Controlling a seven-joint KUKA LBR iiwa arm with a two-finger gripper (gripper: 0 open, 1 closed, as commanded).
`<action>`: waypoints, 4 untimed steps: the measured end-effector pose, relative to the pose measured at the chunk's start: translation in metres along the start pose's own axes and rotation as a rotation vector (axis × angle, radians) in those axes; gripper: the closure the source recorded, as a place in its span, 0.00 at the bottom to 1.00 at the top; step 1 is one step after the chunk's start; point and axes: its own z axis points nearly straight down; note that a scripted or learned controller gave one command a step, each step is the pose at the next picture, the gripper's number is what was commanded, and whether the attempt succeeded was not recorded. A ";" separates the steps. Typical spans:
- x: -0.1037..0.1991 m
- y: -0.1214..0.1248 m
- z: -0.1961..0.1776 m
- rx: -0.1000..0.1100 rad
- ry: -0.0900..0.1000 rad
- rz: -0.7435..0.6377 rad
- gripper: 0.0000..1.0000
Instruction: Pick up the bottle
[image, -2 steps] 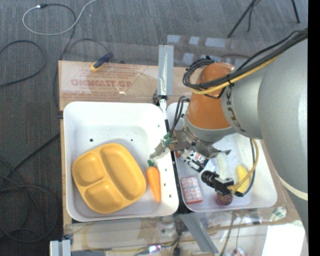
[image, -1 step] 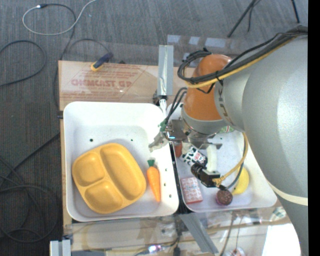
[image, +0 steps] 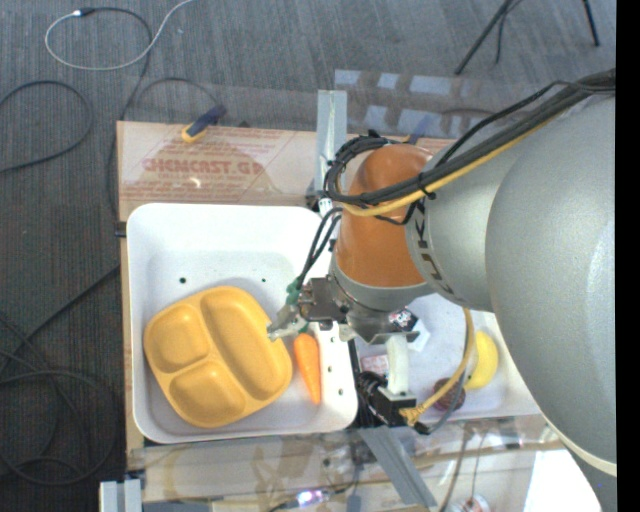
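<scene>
My gripper (image: 288, 323) hangs low over the left bin (image: 200, 235), at the right edge of a yellow divided plate (image: 215, 352) and just above the top of an orange carrot (image: 309, 367). Nothing can be seen between its tips. The arm's orange band and grey body cover most of the right bin. A small white thing with a dark label (image: 406, 322) peeks out from under the wrist; I cannot tell if it is the bottle.
A yellow round fruit (image: 484, 360) lies in the right bin beside the arm. A pinkish item (image: 374, 360) sits near the wall between the bins. A cardboard sheet (image: 200, 170) lies behind the left bin.
</scene>
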 end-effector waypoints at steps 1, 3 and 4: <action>0.086 0.025 0.104 -0.006 0.002 0.102 0.00; 0.114 0.026 0.105 -0.032 -0.011 -0.031 1.00; 0.112 0.028 0.095 -0.033 -0.013 -0.028 1.00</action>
